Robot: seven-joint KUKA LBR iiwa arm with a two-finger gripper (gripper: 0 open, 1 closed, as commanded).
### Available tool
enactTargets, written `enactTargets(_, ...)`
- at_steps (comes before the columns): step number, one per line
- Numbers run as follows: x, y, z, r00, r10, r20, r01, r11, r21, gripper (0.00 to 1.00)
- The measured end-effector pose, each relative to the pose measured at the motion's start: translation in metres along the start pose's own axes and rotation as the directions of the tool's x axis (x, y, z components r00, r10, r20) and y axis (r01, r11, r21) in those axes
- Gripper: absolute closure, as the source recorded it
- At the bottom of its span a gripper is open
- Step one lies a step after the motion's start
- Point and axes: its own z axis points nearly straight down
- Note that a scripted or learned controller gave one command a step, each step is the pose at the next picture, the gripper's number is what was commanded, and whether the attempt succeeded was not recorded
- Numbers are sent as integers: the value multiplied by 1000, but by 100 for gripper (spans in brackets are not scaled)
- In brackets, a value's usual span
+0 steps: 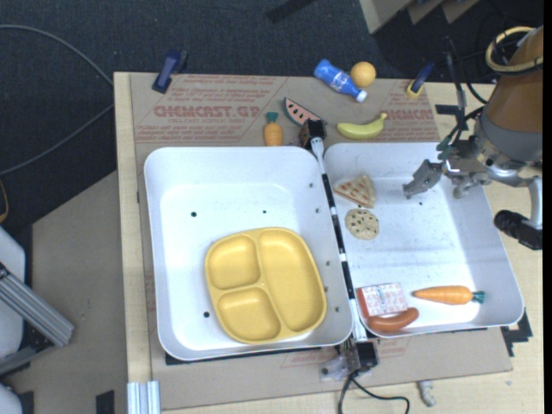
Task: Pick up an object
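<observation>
The right bin [487, 231] holds a tan triangular sandwich piece [357, 190] and a chocolate-chip cookie [362, 223] near its left wall. An orange carrot [444, 296], a red-and-white packet [382, 298] and a reddish sausage [392, 320] lie along its front edge. My gripper [444, 181] hangs over the bin's back right part, above bare floor. Its two grey fingers [423, 182] stand apart, open, with nothing between them. The sandwich piece is well to its left.
The left bin [172, 197] carries a yellow divided plate [263, 283]. Behind the bins on the board lie a banana [360, 128], a blue bottle [338, 79], an orange ball [364, 73], a watermelon slice [298, 110] and a small orange toy [273, 133].
</observation>
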Motion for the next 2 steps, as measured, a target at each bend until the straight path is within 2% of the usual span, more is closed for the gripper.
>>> enactTargets(1, 40, 46, 57, 1000, -1, 0, 1, 1000, -2, 0)
enactTargets(2, 56, 22, 108, 1000, 0, 0, 0, 1000, -2, 0)
